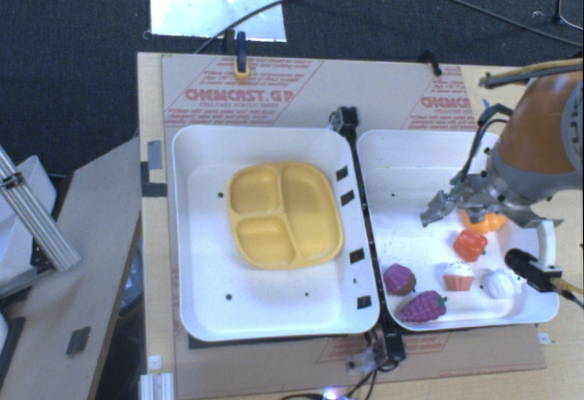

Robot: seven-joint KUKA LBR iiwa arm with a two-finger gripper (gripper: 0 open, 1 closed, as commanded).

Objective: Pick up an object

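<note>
Nothing picked up yet, by the look. Gripper (447,205) low in right bin (401,161), can't tell its state; orange toy (470,246) lies just beside, w/ others nearby.

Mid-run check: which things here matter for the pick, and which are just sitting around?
In play:
tool, over the right bin
orange toy beside the tool
red-orange toy
cupcake toy
white toy
purple round toy
purple grape bunch

Just lying about:
yellow divided plate in the left bin
blue clamp at the board's top edge
</note>
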